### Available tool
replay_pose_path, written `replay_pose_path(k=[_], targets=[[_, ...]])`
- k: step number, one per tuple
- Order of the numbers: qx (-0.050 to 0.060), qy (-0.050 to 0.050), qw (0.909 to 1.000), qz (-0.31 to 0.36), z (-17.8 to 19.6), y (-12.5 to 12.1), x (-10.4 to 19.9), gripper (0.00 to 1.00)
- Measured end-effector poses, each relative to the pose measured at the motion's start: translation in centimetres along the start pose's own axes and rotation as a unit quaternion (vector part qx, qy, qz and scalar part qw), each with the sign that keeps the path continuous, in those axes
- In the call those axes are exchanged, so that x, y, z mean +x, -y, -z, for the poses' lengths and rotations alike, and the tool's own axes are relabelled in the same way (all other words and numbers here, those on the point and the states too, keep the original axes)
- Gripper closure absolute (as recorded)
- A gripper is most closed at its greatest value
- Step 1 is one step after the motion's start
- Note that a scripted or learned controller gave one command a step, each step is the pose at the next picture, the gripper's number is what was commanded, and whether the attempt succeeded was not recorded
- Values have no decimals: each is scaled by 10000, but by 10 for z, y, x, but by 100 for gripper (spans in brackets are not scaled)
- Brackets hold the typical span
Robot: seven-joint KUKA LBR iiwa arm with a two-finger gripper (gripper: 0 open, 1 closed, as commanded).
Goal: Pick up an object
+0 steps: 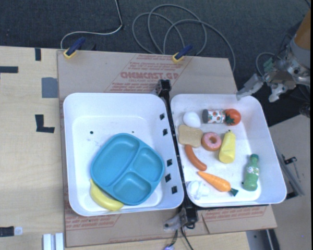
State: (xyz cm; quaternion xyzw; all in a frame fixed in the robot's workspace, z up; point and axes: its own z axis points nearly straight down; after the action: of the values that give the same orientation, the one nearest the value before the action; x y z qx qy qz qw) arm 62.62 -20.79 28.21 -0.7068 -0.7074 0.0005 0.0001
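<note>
The right bin (pixel 268 139) holds several toy foods: a white egg (pixel 192 119), a small can (pixel 214 116), a tomato (pixel 232 116), a tan bread slice (pixel 190 136), a pink donut (pixel 212 140), a yellow bottle (pixel 227 147), a sausage (pixel 195 157), a carrot (pixel 217 181), a green bottle (pixel 251 172) and a white piece (pixel 198 190). My gripper (pixel 262 91) hovers above the bin's far right corner, outside the rim. It is open, its fingers spread apart with nothing between them.
The left bin (pixel 73 139) holds a blue divided plate (pixel 127 168) lying over a banana (pixel 105 198). Both bins sit on a cardboard sheet (pixel 141 74). Cables (pixel 172 25) loop on the dark floor behind it.
</note>
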Motion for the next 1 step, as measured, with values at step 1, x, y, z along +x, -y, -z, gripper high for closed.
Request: replay_pose_path(k=[1], targets=[[33, -25, 10000, 44, -77, -10, 98, 0]])
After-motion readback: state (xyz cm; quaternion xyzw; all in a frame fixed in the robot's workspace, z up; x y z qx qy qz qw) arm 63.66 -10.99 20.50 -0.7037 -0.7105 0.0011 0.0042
